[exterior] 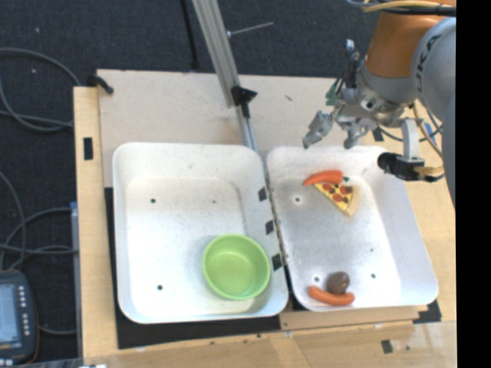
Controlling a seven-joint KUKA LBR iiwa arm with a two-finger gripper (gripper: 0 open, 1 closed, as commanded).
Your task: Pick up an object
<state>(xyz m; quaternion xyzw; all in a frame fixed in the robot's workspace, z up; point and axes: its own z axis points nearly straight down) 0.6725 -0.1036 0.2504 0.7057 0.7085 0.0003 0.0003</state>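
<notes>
Looking down at a slant on a counter (169, 106) that carries two shallow white bins side by side. Reaching in from the right, a grey arm with an orange band (399, 29) holds its end effector (334, 133) above the far rim of the right bin (399, 244), with its two fingers spread apart and nothing between them.

The left bin (153, 175) holds one light green bowl (236, 265) near its front right corner. In the right bin, a toy pizza slice (339, 195) lies near the back, with an orange-red curved piece (324, 178) touching its upper edge. At the front of that bin sit a small dark brown round object (337, 282) and, just beside it, an orange sausage-shaped toy (331, 297). A slanted metal post (219, 44) rises from the counter behind the bins.

Nearest the end effector is the pizza slice, so it seems the likeliest pick. It looks like light, stiff plastic, flat and low, probably a little slippery. Closing the fingers across its narrower width, near the middle, would likely grip better than at the pointed tip. The bowl would need a pinch on its rim
</notes>
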